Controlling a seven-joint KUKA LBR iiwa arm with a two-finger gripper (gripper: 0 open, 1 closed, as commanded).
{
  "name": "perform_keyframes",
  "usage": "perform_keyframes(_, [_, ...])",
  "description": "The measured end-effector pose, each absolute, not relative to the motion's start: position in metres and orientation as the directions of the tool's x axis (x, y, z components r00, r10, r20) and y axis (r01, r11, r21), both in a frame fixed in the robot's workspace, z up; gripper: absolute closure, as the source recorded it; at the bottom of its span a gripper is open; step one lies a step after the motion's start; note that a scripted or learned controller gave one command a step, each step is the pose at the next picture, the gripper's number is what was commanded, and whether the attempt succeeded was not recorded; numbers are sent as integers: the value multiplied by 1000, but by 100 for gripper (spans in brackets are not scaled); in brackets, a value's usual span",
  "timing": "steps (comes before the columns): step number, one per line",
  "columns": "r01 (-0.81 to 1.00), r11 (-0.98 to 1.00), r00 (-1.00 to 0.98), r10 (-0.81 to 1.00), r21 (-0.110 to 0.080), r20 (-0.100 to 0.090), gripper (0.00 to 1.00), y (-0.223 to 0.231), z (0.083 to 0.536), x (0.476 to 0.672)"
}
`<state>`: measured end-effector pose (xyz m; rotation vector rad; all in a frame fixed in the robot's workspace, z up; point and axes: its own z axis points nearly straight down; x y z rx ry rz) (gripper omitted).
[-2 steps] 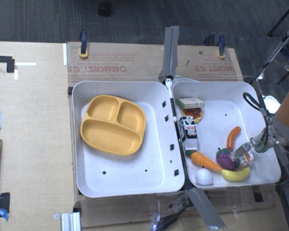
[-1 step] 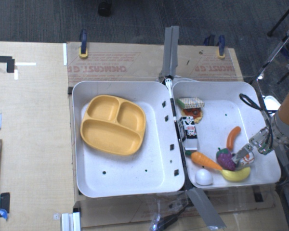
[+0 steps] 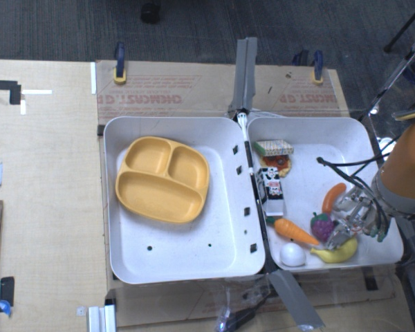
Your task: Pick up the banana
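Banana (image 3: 336, 252) lies at lower right of the right bin (image 3: 311, 133), beside white egg (image 3: 292, 254), carrot (image 3: 295, 232) and purple grapes (image 3: 322, 226); hand (image 3: 349, 223) sits just above it, crowding grapes, finger state cannot be told; yellow plate (image 3: 164, 179) in left bin.

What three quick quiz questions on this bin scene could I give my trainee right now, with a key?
1. True or false: the banana lies in the same bin as the yellow divided plate.
2. Which item lies nearest the banana? A) white egg B) snack packet C) small carton
3. Fill in: the gripper hangs over the ____ bin, as the camera sees it.

Key: 1 false, the banana is in the right bin, the plate in the left bin. 2 A. 3 right.
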<state>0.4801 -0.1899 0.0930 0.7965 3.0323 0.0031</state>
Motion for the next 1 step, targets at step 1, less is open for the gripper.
perform_keyframes(1, [60, 998, -998, 60, 1, -5, 0, -199, 146, 479])
